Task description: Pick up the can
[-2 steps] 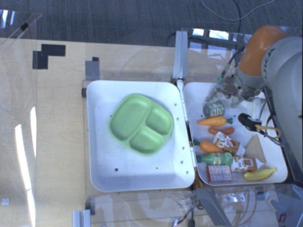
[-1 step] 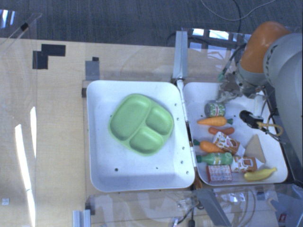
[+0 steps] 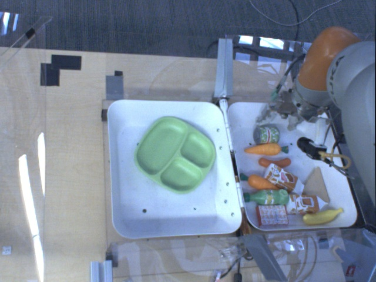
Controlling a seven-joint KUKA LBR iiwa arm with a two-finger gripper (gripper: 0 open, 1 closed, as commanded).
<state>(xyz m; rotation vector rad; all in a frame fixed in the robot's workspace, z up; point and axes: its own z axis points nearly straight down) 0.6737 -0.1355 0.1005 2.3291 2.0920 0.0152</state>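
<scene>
The can [image 3: 267, 134], small with a green and white label, stands at the back of the right bin [image 3: 346, 184]. My gripper [image 3: 277, 118] hangs just above and behind it, reaching in from the right. Its fingers are spread open with nothing between them, and the can sits just below the fingertips, apart from them.
In front of the can lie a carrot [image 3: 262, 150], a second carrot [image 3: 258, 183], a juice carton [image 3: 281, 178], a green bottle [image 3: 269, 197], a banana [image 3: 322, 217] and other packets. The left bin [image 3: 126, 216] holds a green divided plate [image 3: 175, 153].
</scene>
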